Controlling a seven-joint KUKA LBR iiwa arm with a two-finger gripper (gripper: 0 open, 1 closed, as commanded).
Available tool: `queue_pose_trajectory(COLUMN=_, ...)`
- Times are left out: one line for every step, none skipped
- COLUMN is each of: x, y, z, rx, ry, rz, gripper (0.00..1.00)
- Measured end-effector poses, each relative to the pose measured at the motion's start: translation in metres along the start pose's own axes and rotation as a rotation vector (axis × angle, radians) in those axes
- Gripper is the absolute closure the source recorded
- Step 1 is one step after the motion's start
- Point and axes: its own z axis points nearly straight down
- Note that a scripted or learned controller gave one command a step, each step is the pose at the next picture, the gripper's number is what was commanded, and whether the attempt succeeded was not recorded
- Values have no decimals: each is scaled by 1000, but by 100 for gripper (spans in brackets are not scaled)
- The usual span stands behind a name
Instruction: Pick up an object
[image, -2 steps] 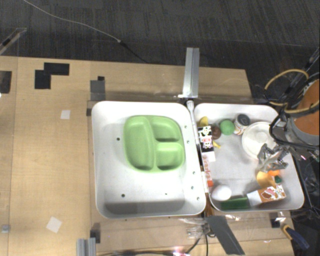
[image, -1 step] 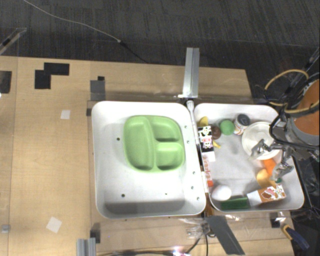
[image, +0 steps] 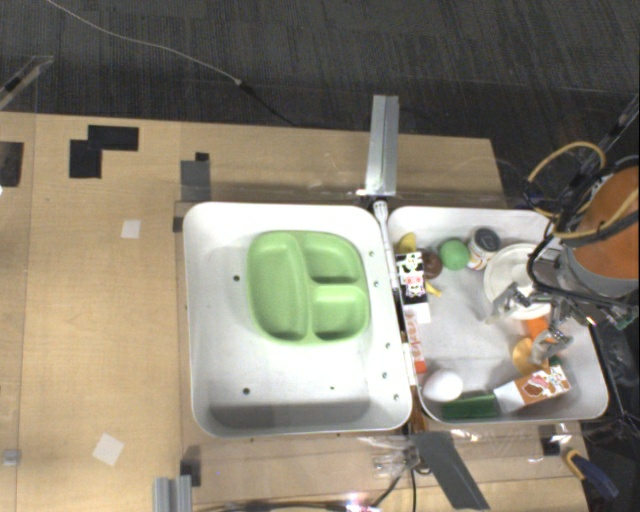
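At the near edge of the right white plastic bin (image: 598, 405) lie a dark green block (image: 468, 406) and a white ball (image: 443, 384). Farther back in the bin, the grey metal claw (image: 528, 305) hangs over its right side. It is too hard to tell if the claw is released or clenched. A small green ball (image: 455, 253) sits near the far wall.

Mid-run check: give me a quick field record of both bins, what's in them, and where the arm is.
left bin: green divided tray
right bin: cluttered with small items
items seen: green ball; white ball; green marker; white bowl
arm: over the right bin's right side
gripper: low among the clutter, finger state unclear
held object: none visible
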Motion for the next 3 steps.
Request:
queue_pose_trajectory(x=19, y=17, z=7, rx=5, ry=-5, rz=-1, gripper=0)
queue_pose_trajectory(x=29, y=25, z=5, rx=15, ry=-13, rz=78, gripper=0)
queue_pose_trajectory(x=26, y=27, z=6, rx=11, ry=-9, rz=163, gripper=0)
